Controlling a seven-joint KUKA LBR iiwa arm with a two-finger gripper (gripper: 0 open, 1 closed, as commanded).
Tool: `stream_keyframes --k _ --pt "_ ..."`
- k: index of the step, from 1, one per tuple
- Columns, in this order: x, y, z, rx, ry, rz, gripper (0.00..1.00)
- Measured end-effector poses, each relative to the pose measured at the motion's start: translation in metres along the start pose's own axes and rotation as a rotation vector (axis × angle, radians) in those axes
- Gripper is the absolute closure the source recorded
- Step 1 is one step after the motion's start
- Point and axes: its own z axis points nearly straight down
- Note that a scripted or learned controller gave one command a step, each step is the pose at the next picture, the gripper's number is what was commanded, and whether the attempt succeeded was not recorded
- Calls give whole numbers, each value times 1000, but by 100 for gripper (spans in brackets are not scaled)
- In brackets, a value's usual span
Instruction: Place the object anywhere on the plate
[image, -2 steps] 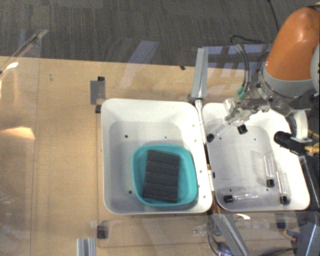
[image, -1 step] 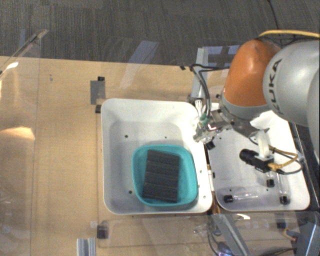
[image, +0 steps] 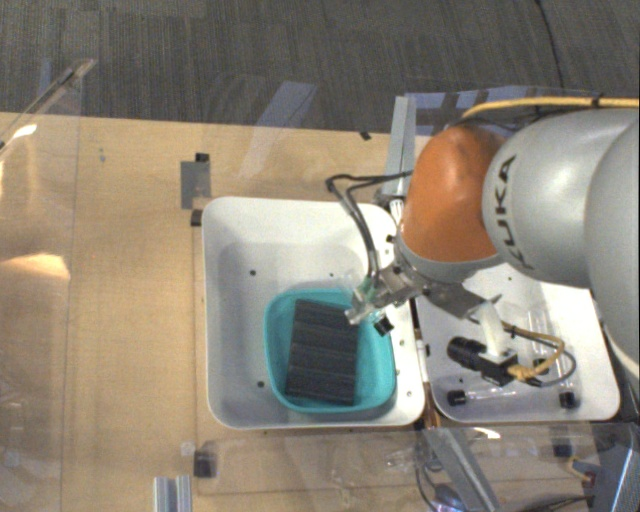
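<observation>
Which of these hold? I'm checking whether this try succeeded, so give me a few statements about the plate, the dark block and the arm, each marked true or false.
1. The teal plate lies in the left bin. True.
2. The dark ribbed block lies on the bench outside the bins. False: it rests on the plate.
3. The gripper is at the plate's upper right corner. True.
4. The arm reaches in from the view's left. False: it comes in from the right.
</observation>
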Motion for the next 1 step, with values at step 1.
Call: stream_keyframes --k 1 --pt "-1 0 0 -1 0 1 0"
